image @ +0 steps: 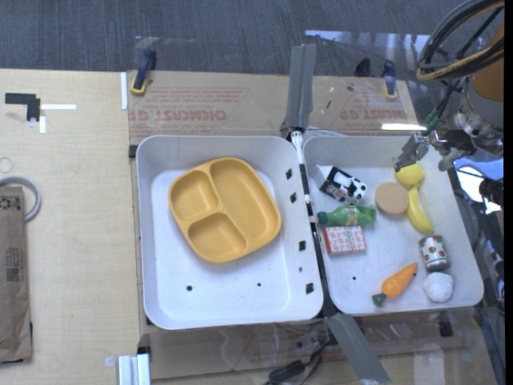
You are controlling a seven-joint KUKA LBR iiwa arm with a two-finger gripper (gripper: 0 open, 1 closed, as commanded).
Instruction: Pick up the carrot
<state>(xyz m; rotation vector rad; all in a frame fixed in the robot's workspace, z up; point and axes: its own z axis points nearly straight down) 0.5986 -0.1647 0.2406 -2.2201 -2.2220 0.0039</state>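
The gripper (417,147) is seen at the upper right of the right bin (473,291), hanging over the bin's far right rim. Whether it is spread or closed cannot be told, and nothing can be seen held in it.

Directly below the gripper, almost touching it, a yellow banana (416,199) is laid, with a round tan disc (392,200) just to its left. Further left, a black-and-white toy cow (343,186), a green bottle (346,215) and a small red box (345,240) are found.

The carrot (395,284) is placed well below the gripper, near the bin's front edge. Its long axis is set on a diagonal: the orange pointed tip is directed up and to the right, while the green leafy end is turned down and to the left. Just to its right, a small can (433,253) and a white ball (438,286) are seen.

In the left bin (152,239), well apart from the gripper, a yellow divided plate (224,208) is laid.
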